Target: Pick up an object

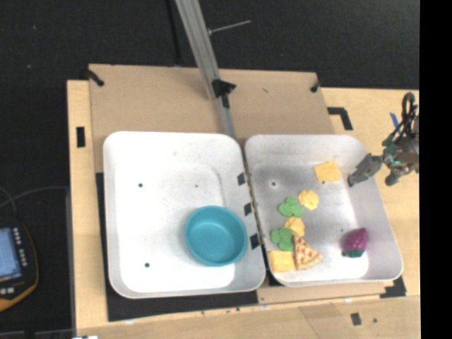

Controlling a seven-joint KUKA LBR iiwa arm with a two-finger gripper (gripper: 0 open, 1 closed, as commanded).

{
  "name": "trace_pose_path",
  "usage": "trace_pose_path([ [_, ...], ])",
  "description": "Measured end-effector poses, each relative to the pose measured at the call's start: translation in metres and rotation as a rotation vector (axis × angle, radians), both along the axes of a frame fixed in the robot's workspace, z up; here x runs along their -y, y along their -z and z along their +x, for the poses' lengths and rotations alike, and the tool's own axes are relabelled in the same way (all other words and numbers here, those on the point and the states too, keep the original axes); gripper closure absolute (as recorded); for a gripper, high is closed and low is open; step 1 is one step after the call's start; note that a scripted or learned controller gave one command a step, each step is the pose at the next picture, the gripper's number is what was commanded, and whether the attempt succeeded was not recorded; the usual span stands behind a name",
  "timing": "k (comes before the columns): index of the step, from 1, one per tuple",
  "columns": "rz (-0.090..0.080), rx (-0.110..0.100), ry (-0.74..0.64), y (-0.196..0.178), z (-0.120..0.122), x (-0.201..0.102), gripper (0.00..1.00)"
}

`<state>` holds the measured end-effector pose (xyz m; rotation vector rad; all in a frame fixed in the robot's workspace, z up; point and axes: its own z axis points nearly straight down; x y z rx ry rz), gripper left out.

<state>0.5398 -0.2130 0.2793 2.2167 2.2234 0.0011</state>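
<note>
On the table (183, 104) two white bins stand side by side, touching along their inner edges. The left bin (155, 168) carries a blue bowl (215, 234) in its near right part. The right bin (296, 161) holds small toy foods. A purple piece (355, 241) lies near the right wall, apart from the others. A yellow square (327, 171) lies in the far part. Closer to the middle wall, a pizza slice (306, 253), a yellow block (282, 261), two green pieces (289, 207) (282, 238) and two small yellow pieces (308, 200) (294, 225) lie close together. The pincer (378, 170) hangs over the right rim of the right bin, with its two fingers spread apart and nothing between them. It is near the yellow square but not touching it.
</note>
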Motion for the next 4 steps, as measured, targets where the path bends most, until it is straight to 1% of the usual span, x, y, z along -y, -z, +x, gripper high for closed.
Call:
trace_pose_path([
  [1,0.000,0.000,0.000,0.000,0.000,0.000,0.00],
  [2,-0.001,-0.001,0.003,0.053,-0.002,0.010,0.00],
  [3,0.000,-0.005,0.004,0.095,-0.003,0.010,0.00],
  [4,0.000,-0.006,0.004,0.158,-0.006,0.015,0.00],
])
